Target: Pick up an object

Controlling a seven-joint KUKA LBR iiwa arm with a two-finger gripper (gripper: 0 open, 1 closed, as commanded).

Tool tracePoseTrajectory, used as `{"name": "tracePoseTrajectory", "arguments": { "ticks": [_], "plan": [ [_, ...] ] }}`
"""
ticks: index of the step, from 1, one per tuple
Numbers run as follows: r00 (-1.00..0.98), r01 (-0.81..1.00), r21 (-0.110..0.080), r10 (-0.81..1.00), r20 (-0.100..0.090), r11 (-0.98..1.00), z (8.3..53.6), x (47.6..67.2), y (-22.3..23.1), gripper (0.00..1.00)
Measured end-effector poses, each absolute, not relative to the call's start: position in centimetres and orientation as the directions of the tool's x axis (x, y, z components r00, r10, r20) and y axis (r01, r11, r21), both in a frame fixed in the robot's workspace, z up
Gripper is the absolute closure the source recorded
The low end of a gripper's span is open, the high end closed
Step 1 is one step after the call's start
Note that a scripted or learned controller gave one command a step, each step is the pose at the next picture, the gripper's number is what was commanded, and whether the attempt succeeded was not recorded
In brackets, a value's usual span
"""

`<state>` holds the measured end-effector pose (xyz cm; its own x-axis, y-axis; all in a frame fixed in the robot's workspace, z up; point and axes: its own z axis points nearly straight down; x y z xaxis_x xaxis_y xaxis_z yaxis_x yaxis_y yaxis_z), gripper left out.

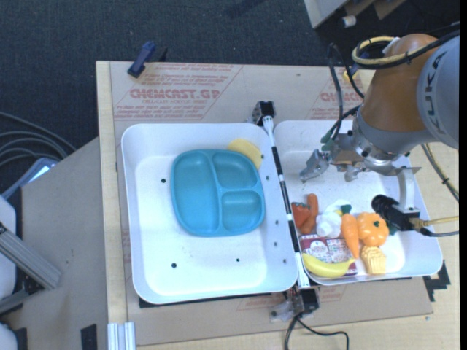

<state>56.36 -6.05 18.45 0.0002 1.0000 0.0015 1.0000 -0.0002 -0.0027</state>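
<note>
Toy food crowds the right bin's [427, 257] near end: a banana [326, 267], corn [373, 259], a carrot [351, 233] and an orange pepper [373, 227]. Farther back, the gripper [330, 163] hangs above bare floor, fingers seemingly spread, grasping nothing. A blue divided plate [217, 192] lies in the left bin [146, 217].

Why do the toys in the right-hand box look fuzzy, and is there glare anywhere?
Camera view: soft overall, so the small items such as the banana and carrot blur at the edges; lighting is even with faint shadows; the white bins look bright but show no hard glare; the blue plate reads clearly; the gripper is slightly smeared.
</note>
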Motion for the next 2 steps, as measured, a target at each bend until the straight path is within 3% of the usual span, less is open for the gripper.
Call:
{"name": "tracePoseTrajectory", "arguments": {
  "ticks": [1, 2],
  "plan": [
    [0.0, 1.0, 0.003, 1.0, -0.001, 0.0, 10.0, 50.6, -9.5, 0.0],
    [0.0, 1.0, 0.001, 1.0, 0.0, 0.0, 8.5, 54.3, -11.5, 0.0]
  ]
}}
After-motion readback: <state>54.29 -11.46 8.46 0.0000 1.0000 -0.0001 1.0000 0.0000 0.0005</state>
